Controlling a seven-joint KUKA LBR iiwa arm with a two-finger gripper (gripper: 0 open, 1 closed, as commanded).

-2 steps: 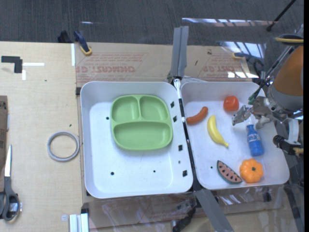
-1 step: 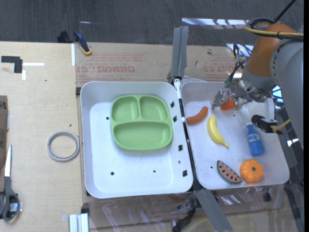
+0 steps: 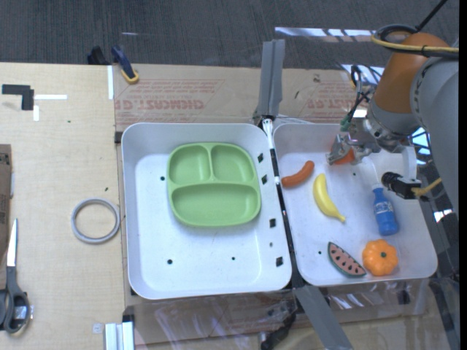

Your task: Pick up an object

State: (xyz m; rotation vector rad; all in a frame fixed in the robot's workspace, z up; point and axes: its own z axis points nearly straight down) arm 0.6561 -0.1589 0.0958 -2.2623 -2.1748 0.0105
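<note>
While the gripper hangs over the right bin, a sausage lies just left of it; finger state cannot be told.

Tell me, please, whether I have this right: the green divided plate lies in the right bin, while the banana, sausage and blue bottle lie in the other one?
Not quite: the camera view shows the green divided plate in the left bin. The banana, sausage and blue bottle do lie in the other bin, on the right.
</note>
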